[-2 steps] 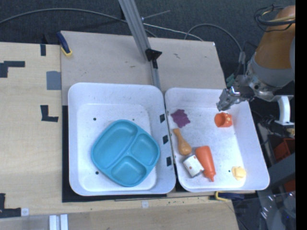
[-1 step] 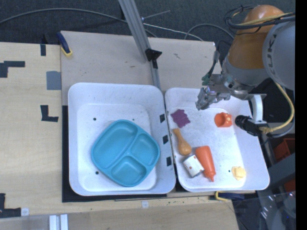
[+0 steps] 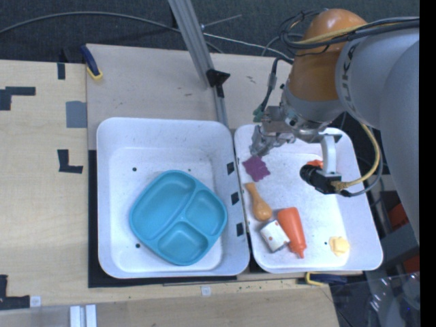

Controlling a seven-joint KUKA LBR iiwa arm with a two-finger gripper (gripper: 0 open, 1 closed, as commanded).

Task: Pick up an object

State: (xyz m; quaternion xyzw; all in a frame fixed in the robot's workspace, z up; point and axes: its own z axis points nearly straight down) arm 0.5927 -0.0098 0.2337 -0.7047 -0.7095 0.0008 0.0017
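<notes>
My gripper point(image 3: 261, 146) hangs over the far left part of the right bin point(image 3: 361, 182). Just below its tip a small purple piece point(image 3: 257, 168) lies on the bin floor, close to the gripper or touching it; I cannot tell which. Nearer the front lie a tan, gourd-shaped toy point(image 3: 258, 202), an orange carrot point(image 3: 293, 230), a small white block point(image 3: 274, 236) and a little yellow piece point(image 3: 338, 245). The arm's grey and orange wrist covers the bin's far edge.
The left bin point(image 3: 116, 142) holds a blue divided plate point(image 3: 178, 216). A metal post point(image 3: 194, 36) slants up behind the bins. A black cable fitting point(image 3: 320, 178) hangs from the arm over the right bin's middle.
</notes>
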